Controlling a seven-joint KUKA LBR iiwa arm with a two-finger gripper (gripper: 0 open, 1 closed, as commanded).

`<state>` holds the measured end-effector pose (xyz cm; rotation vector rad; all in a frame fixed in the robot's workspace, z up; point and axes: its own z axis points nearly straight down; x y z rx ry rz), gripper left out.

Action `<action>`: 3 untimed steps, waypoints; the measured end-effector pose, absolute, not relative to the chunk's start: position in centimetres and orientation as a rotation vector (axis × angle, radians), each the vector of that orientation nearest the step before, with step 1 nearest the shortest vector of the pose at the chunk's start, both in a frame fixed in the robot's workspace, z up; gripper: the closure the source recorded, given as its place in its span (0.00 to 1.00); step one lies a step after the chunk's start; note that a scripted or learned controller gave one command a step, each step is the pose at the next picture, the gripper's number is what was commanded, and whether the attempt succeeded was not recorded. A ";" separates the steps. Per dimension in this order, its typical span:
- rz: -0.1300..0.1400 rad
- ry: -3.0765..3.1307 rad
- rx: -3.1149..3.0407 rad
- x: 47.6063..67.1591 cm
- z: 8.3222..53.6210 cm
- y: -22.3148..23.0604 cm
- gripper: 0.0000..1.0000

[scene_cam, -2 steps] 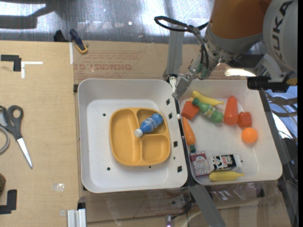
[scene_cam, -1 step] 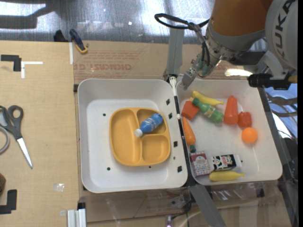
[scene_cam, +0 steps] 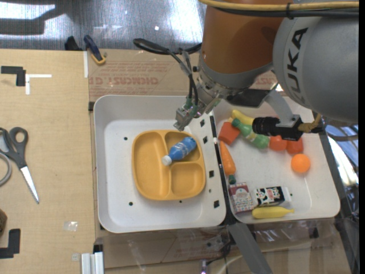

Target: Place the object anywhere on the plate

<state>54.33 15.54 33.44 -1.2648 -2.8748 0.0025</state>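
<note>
A small blue bottle (scene_cam: 182, 150) with a white cap lies on its side on the yellow divided plate (scene_cam: 149, 170). It rests across the ridge between the plate's compartments, cap pointing lower left. The plate sits in the left white bin (scene_cam: 114, 170). My gripper (scene_cam: 185, 117) hangs just above the plate's upper right corner, a little up from the bottle and apart from it. Nothing shows in its grasp. The grey and orange arm fills the upper right behind it.
The right bin (scene_cam: 319, 204) holds several toy foods: a carrot (scene_cam: 228, 160), an orange ball (scene_cam: 300, 163), a banana (scene_cam: 272, 212), a small milk carton (scene_cam: 269, 196) and red pieces (scene_cam: 228, 132). Scissors (scene_cam: 20, 158) lie on the bench at the left.
</note>
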 end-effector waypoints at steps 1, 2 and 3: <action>0.003 -2.975 -1.008 51.8 26.9 21.0 1.00; 0.003 -2.975 -1.009 51.8 26.9 21.0 0.00; 0.002 -2.818 -1.394 59.6 38.4 22.7 0.00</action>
